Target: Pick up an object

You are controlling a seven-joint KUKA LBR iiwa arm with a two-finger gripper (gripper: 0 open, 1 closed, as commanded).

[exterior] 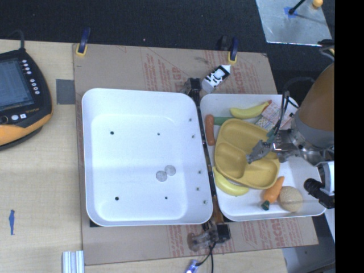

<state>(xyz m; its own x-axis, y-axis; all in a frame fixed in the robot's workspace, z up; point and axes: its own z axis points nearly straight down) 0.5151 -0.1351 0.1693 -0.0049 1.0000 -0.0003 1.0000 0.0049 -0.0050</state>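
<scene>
Camera view, looking down at a slant, puts the gripper [260, 151] over the right bin [250, 212], low above a yellow divided tray [242, 152]. Its two dark fingers [257, 154] look slightly spread, their tips at or just above the tray's right compartment; at this size it is hard to say whether they touch the plastic, and nothing shows pinched between them. The grey arm [315, 115] enters from the right, with cables looping near the wrist.

That yellow tray is the likeliest target: a shallow moulded dish with two rounded hollows, lying tilted across the middle of the right bin and covering much of its floor. A banana [249, 110] lies just beyond it toward the far wall, and another yellow banana-like piece [228, 185] pokes out from under its near edge. A small orange sausage shape [210, 128] rests along the bin's left wall. Near the front right corner a toy carrot [272, 192] lies touching a pale round object [291, 198]. Some printed cards [272, 114] sit behind the gripper.

Beside it, the left bin [96, 104] holds two small grey discs [165, 173] close together near its centre. Both bins sit on brown cardboard [142, 67] clipped to the bench, and a handheld control pendant [20, 95] rests at the far left.
</scene>
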